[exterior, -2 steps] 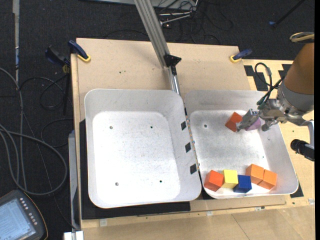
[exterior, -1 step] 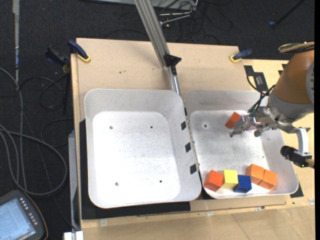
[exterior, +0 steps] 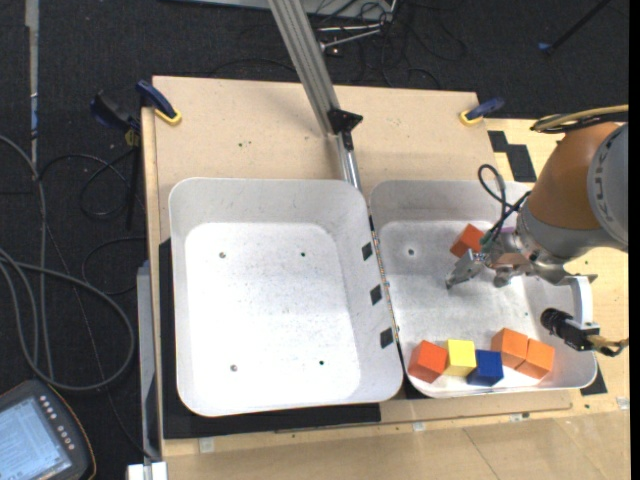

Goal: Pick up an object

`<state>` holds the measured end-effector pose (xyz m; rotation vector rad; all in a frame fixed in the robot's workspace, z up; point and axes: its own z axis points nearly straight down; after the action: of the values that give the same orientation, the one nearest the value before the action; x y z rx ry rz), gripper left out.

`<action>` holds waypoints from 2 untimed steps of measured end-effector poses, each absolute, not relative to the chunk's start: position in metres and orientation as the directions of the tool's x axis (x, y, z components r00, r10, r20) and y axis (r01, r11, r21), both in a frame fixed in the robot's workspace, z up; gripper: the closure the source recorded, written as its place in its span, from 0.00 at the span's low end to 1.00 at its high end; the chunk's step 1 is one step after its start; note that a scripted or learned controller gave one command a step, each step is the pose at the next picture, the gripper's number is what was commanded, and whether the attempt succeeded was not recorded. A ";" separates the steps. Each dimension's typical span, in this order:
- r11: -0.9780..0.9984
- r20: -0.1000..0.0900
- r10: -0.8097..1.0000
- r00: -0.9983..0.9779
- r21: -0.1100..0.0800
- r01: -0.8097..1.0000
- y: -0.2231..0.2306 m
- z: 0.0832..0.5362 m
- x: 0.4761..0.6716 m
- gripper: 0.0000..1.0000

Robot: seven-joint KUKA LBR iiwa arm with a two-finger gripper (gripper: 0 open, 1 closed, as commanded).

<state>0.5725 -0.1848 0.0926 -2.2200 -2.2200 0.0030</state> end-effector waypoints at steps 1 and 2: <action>0.000 -0.001 1.000 0.000 0.002 1.000 -0.185 0.106 0.574 1.00; 0.003 -0.002 1.000 -0.003 0.007 1.000 -0.176 0.164 0.579 1.00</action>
<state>0.5785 -0.1762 0.1641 -2.2223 -2.2297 -0.0052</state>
